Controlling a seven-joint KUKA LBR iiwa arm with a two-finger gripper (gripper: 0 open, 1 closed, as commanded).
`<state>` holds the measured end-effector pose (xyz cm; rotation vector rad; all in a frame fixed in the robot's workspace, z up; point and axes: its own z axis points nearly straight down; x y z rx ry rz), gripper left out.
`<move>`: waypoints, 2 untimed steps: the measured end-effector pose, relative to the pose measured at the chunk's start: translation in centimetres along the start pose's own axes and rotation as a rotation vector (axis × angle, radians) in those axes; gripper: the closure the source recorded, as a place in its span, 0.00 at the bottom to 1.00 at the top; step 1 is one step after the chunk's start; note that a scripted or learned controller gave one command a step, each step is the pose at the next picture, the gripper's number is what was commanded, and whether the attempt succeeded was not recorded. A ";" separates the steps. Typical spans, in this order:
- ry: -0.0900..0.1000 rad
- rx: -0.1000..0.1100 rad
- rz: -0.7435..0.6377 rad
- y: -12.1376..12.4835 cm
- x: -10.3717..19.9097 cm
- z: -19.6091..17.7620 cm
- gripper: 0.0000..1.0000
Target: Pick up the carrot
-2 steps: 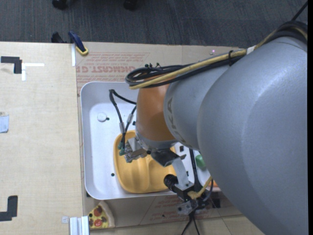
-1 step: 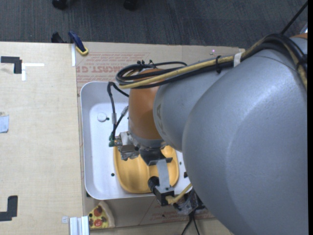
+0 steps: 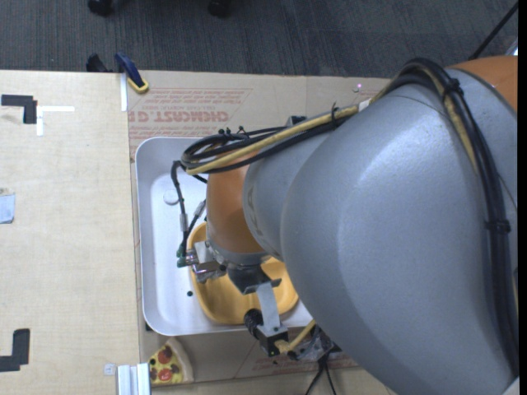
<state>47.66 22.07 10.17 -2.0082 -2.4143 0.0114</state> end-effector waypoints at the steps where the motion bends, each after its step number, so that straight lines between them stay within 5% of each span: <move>1: -0.003 0.004 0.002 -0.1 -0.2 -0.8 1.00; 2: 0.001 -0.001 0.273 0.0 0.0 1.1 1.00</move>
